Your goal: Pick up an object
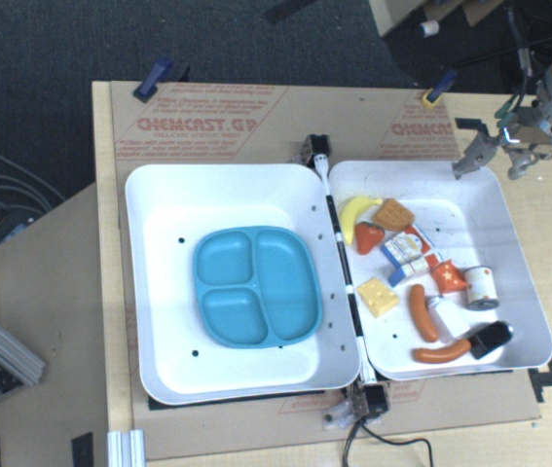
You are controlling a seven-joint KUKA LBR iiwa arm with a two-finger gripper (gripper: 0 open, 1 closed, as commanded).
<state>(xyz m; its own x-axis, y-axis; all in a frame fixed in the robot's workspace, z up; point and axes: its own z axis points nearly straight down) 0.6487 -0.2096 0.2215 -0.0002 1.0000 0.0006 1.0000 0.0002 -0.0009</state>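
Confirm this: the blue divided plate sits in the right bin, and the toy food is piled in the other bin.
Not quite. The camera view shows the blue divided plate in the left bin; it is the toy food that is piled in the right bin.

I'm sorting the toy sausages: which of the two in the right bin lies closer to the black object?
The lower sausage, lying nearly level; its right end touches the black object. The other sausage stands more upright, above it.

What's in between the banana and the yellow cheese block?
In the camera view, between the banana and the cheese block sits a small red piece, just under the banana; below it is bare white bin floor.
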